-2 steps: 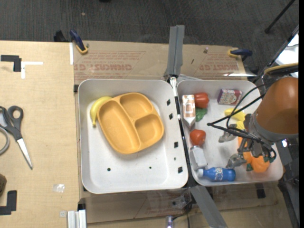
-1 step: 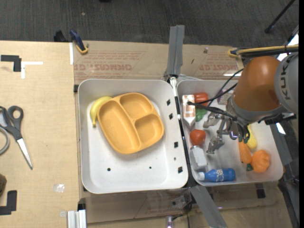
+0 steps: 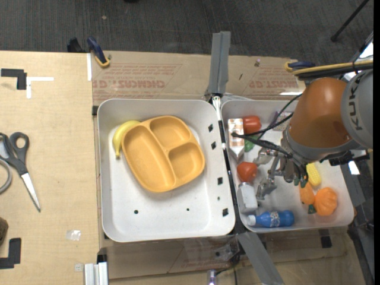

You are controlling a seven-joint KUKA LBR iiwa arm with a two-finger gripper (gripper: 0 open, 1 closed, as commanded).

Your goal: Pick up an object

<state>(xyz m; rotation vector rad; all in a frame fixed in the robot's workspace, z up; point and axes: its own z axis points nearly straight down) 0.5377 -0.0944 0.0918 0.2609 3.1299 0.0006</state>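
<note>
Clutter is the main hazard in the right bin [image 3: 350, 218], where the gripper [image 3: 274, 174] hangs low among several small items. Its metal fingers [image 3: 265, 186] are partly masked by cables and the wrist above, so whether they stand wide or narrow cannot be told, and nothing is visibly caught between them.

Just to the gripper's left lies a red tomato-like toy [image 3: 246, 171]; below it sit a pale grey block [image 3: 247, 198] and a blue bottle [image 3: 274, 219] lying on its side. To its right are a yellow corn cob [image 3: 313, 173], an orange carrot piece [image 3: 306, 195] and a small orange pumpkin [image 3: 325, 200]. Further up-left rests a red pepper-like piece [image 3: 252, 123].

Any of these could serve as the pick, yet they crowd close. A finger could land on top of the tomato or block instead of straddling it, pushing it away. Round toys may roll out of a closing pinch. The bottle, lying against the bin wall, leaves little room for a finger. The left bin [image 3: 110, 177] with its yellow divided plate [image 3: 163, 153] and banana [image 3: 122, 132] sits well apart.
</note>
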